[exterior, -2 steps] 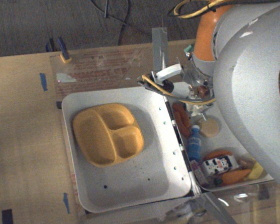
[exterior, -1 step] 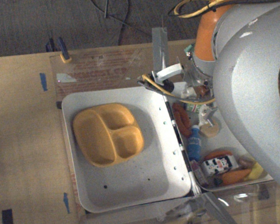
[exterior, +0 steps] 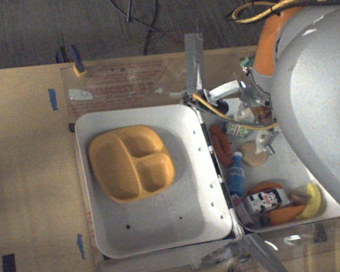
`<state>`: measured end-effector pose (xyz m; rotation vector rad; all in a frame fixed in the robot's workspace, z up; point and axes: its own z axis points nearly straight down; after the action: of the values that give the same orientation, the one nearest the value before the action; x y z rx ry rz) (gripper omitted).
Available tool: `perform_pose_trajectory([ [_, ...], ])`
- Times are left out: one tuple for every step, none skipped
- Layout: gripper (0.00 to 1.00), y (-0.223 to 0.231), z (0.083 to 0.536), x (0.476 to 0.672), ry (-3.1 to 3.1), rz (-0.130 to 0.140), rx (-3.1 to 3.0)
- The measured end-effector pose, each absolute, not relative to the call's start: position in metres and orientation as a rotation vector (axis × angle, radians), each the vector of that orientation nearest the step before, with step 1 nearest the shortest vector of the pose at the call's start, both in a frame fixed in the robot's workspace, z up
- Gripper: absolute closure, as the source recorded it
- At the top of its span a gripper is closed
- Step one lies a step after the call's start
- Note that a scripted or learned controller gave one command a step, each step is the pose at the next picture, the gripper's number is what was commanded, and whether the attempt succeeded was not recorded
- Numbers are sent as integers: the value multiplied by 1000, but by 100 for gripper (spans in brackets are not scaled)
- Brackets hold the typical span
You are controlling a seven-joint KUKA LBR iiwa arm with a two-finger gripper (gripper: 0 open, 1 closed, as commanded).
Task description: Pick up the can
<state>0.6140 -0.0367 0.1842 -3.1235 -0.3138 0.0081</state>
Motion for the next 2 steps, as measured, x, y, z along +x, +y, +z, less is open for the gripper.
perform_pose_trajectory([
  [100,-35,194,614,-318,8,-3122],
  [0,-35,194,614,-318,9,-3122],
])
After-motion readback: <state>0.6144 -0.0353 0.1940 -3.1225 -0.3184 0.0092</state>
